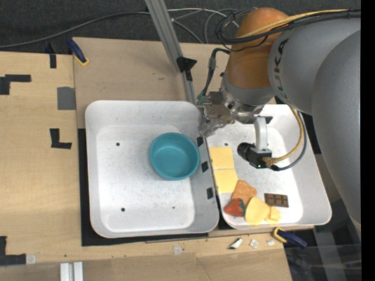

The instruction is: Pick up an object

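Since no one object is named, I take the cluster in the right bin (304,212) as my candidates: two pale yellow flat squares (222,167) stacked end to end along that bin's left wall, and at its near edge an orange wedge (245,189), a red strawberry-like piece (235,208), a yellow lump (256,211) and a small brown chocolate bar (276,201). The teal bowl (174,156) sits alone in the left bin (111,174).

The gripper (212,122) hangs just above the upper yellow square, near the divide between the bins; whether its fingers are apart or together I cannot tell, and I see nothing in them.

I judge this the approach step, nothing grasped yet. Next I would want a straight descent onto one item, clear of the bin wall.
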You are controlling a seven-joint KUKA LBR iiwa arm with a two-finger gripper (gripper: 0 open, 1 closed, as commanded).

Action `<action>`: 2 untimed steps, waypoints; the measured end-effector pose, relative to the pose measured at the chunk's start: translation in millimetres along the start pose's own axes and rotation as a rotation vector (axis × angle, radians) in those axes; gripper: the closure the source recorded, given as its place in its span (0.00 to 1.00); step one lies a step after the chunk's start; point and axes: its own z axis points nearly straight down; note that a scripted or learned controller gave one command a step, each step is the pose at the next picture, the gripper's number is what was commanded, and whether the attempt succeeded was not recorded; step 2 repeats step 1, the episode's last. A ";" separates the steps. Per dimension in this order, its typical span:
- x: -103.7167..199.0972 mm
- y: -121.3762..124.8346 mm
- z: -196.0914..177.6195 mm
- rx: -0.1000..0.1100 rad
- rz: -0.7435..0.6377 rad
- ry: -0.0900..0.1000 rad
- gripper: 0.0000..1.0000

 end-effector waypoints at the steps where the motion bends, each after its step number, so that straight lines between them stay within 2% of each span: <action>1: 41.3 -19.8 -1.1 -0.001 0.000 0.000 1.00; 2: 41.3 -19.8 -1.1 -0.001 0.000 0.000 1.00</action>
